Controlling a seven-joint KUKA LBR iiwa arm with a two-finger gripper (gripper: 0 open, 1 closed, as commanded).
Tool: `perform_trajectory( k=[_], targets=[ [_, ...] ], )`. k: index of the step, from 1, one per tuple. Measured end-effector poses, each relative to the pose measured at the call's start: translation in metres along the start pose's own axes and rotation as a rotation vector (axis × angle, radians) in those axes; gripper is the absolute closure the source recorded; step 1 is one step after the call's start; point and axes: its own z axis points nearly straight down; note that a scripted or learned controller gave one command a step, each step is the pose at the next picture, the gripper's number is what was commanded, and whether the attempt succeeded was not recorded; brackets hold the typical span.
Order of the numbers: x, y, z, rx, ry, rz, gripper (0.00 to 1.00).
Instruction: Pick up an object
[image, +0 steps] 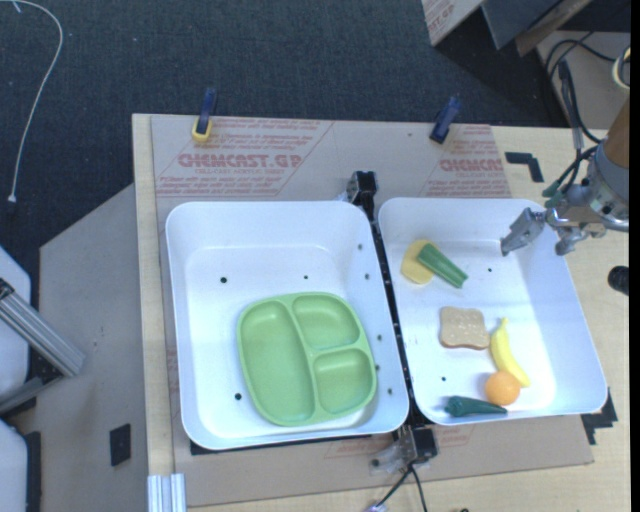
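Observation:
My gripper (543, 237) hangs over the far right part of the right bin (560, 300), open, with nothing between its fingers. Below and left of it lie the toy foods. A yellow piece (415, 266) with a green vegetable (441, 265) across it sits at the bin's far left. A slice of toast (463, 328) lies in the middle, a banana (508, 352) just right of it, an orange (503, 388) at the banana's near end, and a dark green pepper-like piece (475, 406) against the near wall. The gripper touches none of them.
The left bin (200, 250) holds a green divided plate (305, 356). A black clamp (362, 186) sits at the far end of the seam between the bins. Yellow (204, 127) and blue (445, 120) clips hold the cardboard at the back.

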Motion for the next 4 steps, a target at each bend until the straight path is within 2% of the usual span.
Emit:
perform_trajectory(
  k=[1, 3, 4],
  targets=[
    [0.000, 0.001, -0.001, -0.003, -0.001, -0.001, 0.00],
    [-0.007, 0.002, 0.117, 0.002, 0.001, 0.000, 0.00],
    [-0.006, 0.002, 0.135, 0.001, 0.000, -0.001, 0.00]
  ],
)
